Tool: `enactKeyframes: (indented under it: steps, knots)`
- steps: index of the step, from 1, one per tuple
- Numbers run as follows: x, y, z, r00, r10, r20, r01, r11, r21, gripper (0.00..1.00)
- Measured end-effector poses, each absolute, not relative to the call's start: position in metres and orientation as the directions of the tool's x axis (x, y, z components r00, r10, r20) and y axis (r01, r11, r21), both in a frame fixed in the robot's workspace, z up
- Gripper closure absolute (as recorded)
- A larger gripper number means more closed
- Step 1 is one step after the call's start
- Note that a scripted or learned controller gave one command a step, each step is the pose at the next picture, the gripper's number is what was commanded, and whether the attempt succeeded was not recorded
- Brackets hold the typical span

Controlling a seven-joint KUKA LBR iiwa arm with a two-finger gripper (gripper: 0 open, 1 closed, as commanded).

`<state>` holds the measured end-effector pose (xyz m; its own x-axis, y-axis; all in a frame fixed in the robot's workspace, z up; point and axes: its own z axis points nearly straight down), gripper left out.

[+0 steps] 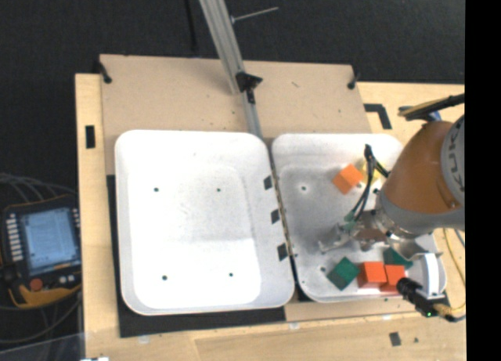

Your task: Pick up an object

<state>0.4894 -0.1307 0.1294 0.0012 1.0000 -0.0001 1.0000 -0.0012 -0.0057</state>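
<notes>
Looking down on the bench (219, 77): two shallow white bins sit side by side, their inner rims touching. The left bin (133, 195) shows bare floor with a few small dark dots. The right bin (301, 156) carries all the loose pieces.

Arm (423, 175) enters from the right, orange band uppermost, grey wrist below it, hanging over the right half of the right bin. Gripper (348, 236) sits low over the bin floor, roughly mid-bin, pointing toward the shared rim. Metal finger parts are visible, but the wrist and cabling crowd them; cannot tell whether the jaws are apart or together, and no piece can be made out between them.

Objects in right bin:
- orange block (347, 178), upper middle of the bin, above the gripper and apart from it, beside the black cables running off the wrist.
- green block (341, 273), near the front wall, just below the gripper; contact not discernible.
- red-orange block (373, 273), just right of the green one, at the front wall.
- second red-orange piece (394, 275), close against the first, with a dark green piece (397, 257) just above, partly hidden under the wrist.

A teach pendant (43, 242) with a lit screen lies off the bench, far left. A slanted aluminium rail (223, 27) rises behind the bins.
</notes>
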Motion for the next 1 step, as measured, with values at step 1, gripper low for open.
enactKeyframes:
  steps: [1]
  knots:
    - [0.4925, -0.131, 0.1434, 0.007, 1.0, 0.0, 1.0, -0.007, 0.006, 1.0]
